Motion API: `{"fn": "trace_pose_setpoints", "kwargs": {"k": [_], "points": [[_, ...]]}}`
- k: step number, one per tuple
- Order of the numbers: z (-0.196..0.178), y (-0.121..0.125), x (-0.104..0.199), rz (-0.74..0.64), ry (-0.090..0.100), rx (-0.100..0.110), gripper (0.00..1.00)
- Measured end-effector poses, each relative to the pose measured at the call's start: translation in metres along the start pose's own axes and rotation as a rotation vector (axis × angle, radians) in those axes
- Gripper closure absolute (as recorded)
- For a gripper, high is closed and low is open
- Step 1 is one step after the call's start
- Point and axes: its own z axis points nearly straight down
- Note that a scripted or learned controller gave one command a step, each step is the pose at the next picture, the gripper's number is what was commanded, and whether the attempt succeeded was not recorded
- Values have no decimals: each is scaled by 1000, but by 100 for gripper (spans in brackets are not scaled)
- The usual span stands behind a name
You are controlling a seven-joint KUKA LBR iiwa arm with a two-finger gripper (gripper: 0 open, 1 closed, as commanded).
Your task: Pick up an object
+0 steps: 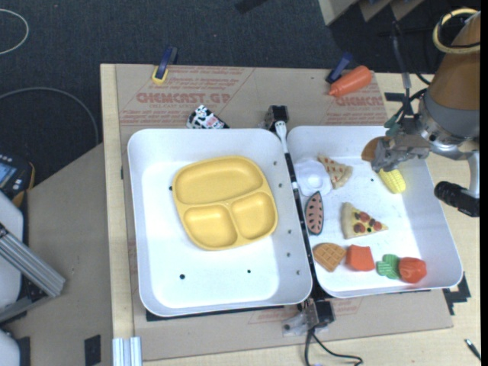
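Note:
My gripper [393, 158] hangs over the far right part of the right bin [438, 219]. A yellow corn cob [393, 180] lies right under its tip, touching or nearly touching it. A brown round piece [370, 149] peeks out to the gripper's left. The same bin holds a small pizza wedge [335, 171], a white lump [310, 178], a watermelon slice [314, 213], a bigger pizza slice [360, 222], a waffle [329, 255], a red block [361, 258], a green piece [389, 265] and a red tomato [412, 269].
A yellow divided plate [223, 202] lies in the left bin [152, 242]. Beyond the bins, an orange clamp [351, 81], a blue and yellow clamp [162, 65] and a black-and-white toy [206, 118] rest on the board.

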Motion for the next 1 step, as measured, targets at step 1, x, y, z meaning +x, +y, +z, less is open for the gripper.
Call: {"fn": "trace_pose_setpoints", "kwargs": {"k": [1], "points": [[-1,7,58,-1,1,0,100]]}}
